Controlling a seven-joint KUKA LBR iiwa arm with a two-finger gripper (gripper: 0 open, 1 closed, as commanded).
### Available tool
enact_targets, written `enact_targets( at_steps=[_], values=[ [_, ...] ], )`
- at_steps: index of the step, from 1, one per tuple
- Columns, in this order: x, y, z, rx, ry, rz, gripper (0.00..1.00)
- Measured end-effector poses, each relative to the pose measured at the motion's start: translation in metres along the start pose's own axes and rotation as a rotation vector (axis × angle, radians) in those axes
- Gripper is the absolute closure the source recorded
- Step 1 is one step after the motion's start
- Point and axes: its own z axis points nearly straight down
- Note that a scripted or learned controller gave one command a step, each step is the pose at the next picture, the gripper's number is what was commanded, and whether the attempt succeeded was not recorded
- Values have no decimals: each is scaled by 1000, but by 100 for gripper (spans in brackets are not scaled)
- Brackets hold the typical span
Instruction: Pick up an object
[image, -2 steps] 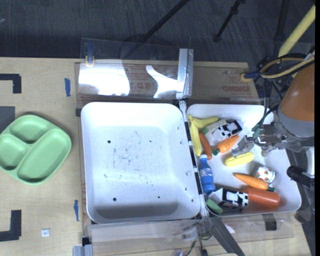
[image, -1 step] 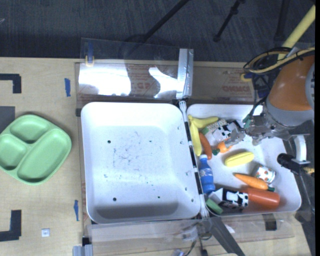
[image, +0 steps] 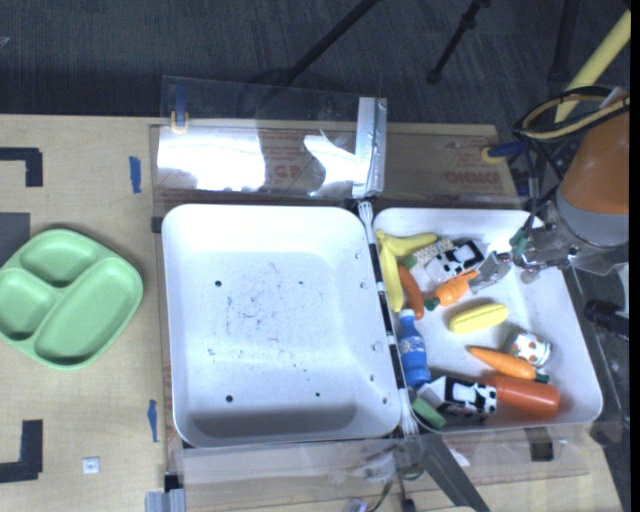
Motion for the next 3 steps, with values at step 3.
enact_targets(
  at_steps=[3],
  values=[
    [29,-91,90,-10,-1,246,0]
  ],
)
